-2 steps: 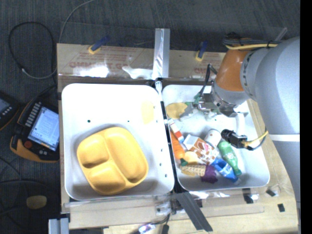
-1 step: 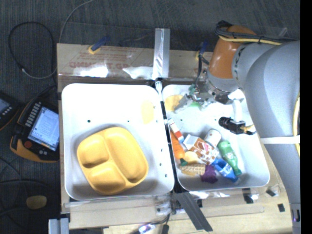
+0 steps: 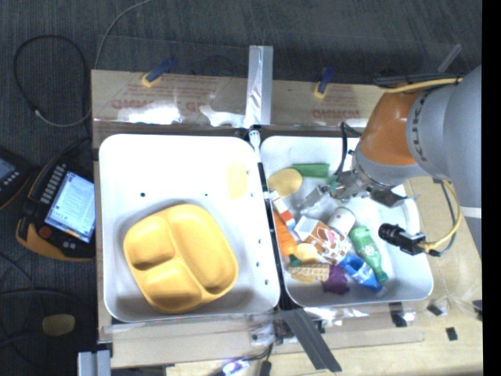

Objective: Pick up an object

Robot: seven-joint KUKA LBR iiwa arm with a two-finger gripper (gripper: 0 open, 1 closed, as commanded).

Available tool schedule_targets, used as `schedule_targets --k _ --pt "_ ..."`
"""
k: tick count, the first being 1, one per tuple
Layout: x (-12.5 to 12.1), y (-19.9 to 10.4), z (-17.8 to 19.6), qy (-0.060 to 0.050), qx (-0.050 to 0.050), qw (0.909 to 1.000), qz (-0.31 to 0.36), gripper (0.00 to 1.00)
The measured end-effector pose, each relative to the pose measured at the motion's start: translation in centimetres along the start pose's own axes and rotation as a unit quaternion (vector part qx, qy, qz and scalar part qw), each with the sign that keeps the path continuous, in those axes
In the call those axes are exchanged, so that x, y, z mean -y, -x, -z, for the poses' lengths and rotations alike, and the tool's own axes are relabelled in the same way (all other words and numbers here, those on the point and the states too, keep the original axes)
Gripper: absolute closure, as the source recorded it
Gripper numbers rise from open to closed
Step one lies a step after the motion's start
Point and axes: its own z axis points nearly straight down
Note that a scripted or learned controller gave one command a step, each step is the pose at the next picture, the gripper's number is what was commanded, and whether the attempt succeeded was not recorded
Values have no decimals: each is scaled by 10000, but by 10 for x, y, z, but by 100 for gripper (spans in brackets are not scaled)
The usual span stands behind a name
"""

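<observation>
The right bin [image 3: 419, 233] holds a heap of small items. Among them are a yellow rounded piece [image 3: 284, 181], a green stick-shaped item [image 3: 313, 169], a white cylinder [image 3: 342, 219], a red-and-white packet [image 3: 329, 240], a green bottle [image 3: 366, 253], a blue packet [image 3: 362, 273], a purple piece [image 3: 337, 281] and an orange carrot-like piece [image 3: 283, 238]. My gripper [image 3: 322, 196] reaches down into the upper middle of this bin, just above the white cylinder and right of the yellow piece. The wrist with its orange band [image 3: 391, 135] hides the bin's back right corner.
The left bin [image 3: 180, 151] holds a yellow divided tray [image 3: 180, 257] in its front half. A black cable connector [image 3: 399, 236] hangs over the right bin's right side. A handheld pendant [image 3: 63, 206] lies on the floor to the left.
</observation>
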Motion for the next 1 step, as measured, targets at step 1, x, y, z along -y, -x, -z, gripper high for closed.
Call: schedule_targets --k 1 --pt "-53 23 -2 9 -1 9993 -362 0"
